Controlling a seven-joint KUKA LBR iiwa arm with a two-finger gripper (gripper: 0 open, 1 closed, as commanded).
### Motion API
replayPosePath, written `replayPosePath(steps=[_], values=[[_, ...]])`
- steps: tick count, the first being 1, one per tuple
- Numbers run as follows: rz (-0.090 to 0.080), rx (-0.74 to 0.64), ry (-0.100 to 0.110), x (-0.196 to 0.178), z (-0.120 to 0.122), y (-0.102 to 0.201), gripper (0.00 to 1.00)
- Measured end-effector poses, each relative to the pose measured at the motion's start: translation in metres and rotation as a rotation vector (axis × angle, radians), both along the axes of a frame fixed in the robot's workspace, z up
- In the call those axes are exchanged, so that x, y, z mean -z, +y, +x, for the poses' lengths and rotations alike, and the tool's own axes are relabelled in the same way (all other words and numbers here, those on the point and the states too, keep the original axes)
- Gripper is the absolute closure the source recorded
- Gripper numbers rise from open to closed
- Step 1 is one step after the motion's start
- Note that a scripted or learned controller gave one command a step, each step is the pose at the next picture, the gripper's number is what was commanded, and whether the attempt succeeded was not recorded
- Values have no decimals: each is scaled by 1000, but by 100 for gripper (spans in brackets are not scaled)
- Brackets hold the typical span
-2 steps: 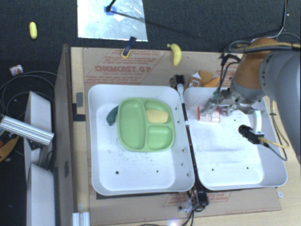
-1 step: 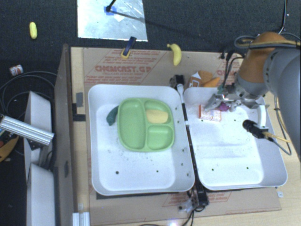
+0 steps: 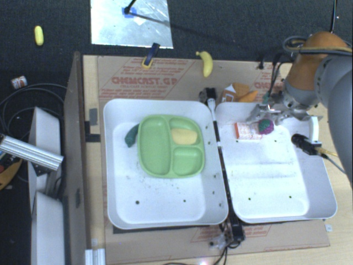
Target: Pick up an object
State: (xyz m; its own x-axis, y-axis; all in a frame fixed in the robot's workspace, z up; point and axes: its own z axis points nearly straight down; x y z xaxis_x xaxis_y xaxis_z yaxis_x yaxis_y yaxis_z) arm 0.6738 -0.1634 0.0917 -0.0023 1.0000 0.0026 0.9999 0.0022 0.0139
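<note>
White bins sit on the table; the claw (image 3: 267, 114) hovers over a purple ball (image 3: 266, 126) in the right bin (image 3: 287, 186), grip state unclear. Nothing is lifted yet.

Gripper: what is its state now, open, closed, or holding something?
Gripper: cannot be told. It is low over the right bin, beside a purple object and a red-and-white box.

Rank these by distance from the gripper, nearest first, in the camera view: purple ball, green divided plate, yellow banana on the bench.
From the gripper:
1. Purple ball, right bin, just below it.
2. Yellow banana, bench beyond the bins.
3. Green divided plate, left bin.
</note>
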Motion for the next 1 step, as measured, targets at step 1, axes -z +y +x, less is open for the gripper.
replayPosePath(steps=[1], values=[[-2,-3,-9,-13,2,1,100]])
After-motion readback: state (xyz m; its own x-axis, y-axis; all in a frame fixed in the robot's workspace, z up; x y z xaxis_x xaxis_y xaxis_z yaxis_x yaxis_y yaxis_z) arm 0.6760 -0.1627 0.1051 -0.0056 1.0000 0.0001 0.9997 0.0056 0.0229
